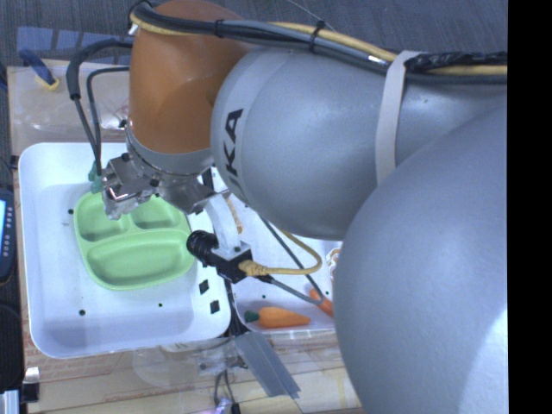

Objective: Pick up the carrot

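The grey arm [345,145] took up most of the view, its orange band sitting straight above the gripper. Under it lay the left bin [34,231], which ringed the gripper on all sides, and the right bin [285,296], which lay off to the gripper's right and nearer the camera. The green divided plate [138,261] sat directly below the gripper [118,198], which hung low over the plate's upper compartments. Whether it was released or clenched could not be told from this slant, and nothing showed in its grip. The carrot [280,317] lay on its side in the right bin, well apart from the gripper, across the wall between the bins, with its green end pointing back toward the gripper. A small orange bit [321,302] just past the carrot was too hidden by the arm to name. The step in hand was likely the reach. Done well, it would lift clear of the plate and the bin wall first, cross over, then come down above the carrot's thick middle with the jaws spread across its narrow width, not along its length, so it would not roll away.
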`<state>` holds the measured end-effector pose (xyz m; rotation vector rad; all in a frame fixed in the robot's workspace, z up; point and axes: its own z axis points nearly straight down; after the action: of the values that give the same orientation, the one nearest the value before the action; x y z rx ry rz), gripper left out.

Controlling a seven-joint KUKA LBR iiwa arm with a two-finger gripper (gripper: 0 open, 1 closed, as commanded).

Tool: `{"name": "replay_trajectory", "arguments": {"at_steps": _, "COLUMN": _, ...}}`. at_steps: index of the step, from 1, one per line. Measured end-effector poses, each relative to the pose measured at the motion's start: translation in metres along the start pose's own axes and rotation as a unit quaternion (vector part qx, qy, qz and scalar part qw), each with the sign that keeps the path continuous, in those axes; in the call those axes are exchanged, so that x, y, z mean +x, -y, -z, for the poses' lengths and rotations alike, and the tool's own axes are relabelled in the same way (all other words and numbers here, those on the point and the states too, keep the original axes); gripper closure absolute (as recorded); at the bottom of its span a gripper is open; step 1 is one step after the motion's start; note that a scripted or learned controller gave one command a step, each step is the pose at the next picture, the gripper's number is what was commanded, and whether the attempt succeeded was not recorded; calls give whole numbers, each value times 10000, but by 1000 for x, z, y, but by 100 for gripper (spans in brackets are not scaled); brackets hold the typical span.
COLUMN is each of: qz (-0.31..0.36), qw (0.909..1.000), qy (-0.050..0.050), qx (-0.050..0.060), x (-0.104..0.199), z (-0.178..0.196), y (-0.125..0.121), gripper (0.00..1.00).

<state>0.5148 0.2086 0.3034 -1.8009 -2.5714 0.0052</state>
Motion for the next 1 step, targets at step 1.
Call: {"name": "replay_trajectory", "arguments": {"at_steps": 1, "qz": -1694, "qw": 9855, "qy": -6, "qx": -50, "x": -31, "z": 105, "y": -4, "gripper": 100}}
